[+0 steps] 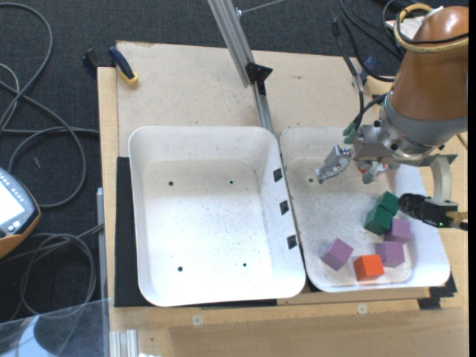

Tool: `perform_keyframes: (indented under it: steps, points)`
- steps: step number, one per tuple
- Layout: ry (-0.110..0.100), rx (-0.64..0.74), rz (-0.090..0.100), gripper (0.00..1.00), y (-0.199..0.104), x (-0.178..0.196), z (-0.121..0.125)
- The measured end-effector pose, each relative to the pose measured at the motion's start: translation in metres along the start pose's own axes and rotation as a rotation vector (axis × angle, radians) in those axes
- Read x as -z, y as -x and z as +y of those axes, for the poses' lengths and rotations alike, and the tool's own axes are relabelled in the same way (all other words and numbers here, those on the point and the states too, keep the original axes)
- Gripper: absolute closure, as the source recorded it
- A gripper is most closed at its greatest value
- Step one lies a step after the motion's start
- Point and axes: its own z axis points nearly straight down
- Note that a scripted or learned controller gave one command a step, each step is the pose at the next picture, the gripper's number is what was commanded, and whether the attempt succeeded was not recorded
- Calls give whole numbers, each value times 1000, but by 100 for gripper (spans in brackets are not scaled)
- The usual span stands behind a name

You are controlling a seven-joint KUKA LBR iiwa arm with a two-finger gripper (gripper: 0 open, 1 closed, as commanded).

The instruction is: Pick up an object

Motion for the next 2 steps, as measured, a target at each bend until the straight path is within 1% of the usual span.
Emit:
perform_keyframes:
  steps: [1,2]
  points:
    - [21,-5,-4,0,17,90,-43]
    - [22,-5,-6,0,56,229,-51]
